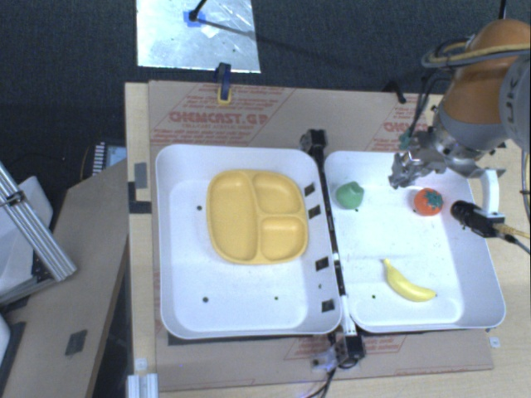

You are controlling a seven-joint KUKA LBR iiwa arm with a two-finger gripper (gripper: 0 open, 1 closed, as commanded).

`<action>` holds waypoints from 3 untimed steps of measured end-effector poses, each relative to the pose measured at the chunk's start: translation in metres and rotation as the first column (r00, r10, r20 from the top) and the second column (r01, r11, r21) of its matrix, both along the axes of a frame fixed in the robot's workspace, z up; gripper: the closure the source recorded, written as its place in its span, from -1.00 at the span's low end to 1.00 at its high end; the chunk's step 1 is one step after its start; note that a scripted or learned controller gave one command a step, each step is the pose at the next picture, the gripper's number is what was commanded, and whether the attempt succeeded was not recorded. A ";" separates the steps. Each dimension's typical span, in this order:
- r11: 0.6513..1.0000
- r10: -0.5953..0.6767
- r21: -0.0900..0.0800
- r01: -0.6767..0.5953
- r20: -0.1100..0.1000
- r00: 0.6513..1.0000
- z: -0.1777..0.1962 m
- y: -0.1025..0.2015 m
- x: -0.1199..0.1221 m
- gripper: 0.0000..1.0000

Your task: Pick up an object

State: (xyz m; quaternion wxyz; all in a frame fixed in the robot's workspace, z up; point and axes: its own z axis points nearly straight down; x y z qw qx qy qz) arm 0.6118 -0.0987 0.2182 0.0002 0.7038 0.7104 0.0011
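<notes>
On the desk [249, 106], the left bin [178, 247] carries a yellow divided plate [255, 216] lying flat near its middle, with three compartments, none holding anything. A dark hinge strip [325, 222] runs between the two bins where their edges meet. The right bin [473, 305] holds three things: a green round fruit [350, 194] near its upper left corner, a yellow banana [408, 283] lying low in the middle with its curve open toward the upper right, and an orange-red tomato-like fruit [428, 201] toward the upper right. These three lie well apart from each other. The claw [404, 175] hangs over the upper part of the right bin, between the green fruit and the orange-red fruit, nearer the latter and just to its upper left. Whether the claw is wide or narrow cannot be told, and nothing shows between its tips. The grey and orange arm [489, 65] comes in from the upper right
</notes>
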 end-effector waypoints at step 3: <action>1.000 0.002 0.001 -0.002 0.000 1.000 0.006 0.165 0.017 1.00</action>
